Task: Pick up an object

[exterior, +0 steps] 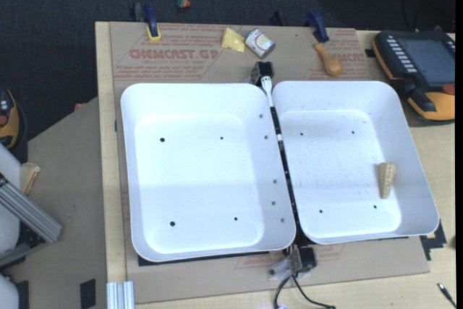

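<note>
Dark carpet surrounds the worktop, where nothing looks picked yet: the small tan cone lies at the right bin's right side, tool state untellable.

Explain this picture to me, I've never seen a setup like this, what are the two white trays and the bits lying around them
This is a robot workbench, seen from one fixed camera above it, looking down at a slant. Two shallow white bins sit side by side: the left bin and the right bin. An arm with a claw normally reaches in from the right to pick things up.

In the right bin lies one small tan cone, near its right wall. Behind the bins, on the brown board, lie a yellow wedge, a small white box and a wooden-handled tool. Blue clamps hold the board down. At the right edge sits a handheld control pad. Nothing here is being held.
</note>
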Controlling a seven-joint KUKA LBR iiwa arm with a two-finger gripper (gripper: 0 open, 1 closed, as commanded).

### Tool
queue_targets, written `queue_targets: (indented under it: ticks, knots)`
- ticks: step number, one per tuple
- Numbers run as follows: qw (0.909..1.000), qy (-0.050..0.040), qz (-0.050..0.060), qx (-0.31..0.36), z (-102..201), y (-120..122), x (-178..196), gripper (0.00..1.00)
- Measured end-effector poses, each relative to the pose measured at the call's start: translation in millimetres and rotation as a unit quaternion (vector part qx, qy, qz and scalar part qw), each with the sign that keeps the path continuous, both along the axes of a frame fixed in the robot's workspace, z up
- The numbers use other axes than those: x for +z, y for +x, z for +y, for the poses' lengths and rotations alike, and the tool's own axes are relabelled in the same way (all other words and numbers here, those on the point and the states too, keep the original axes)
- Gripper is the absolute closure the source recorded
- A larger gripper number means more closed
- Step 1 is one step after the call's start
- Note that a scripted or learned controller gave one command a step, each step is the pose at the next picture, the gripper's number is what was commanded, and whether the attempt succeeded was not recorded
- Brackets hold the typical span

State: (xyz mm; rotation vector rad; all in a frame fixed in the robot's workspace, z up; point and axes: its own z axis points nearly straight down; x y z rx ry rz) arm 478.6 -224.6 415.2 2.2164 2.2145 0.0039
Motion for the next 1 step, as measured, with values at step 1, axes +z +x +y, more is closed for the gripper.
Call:
queue_targets:
  ticks: [1]
  knots:
    - [0.9999,0.0057,0.01,0.005,93.7,0.0,-122.5,1.0]
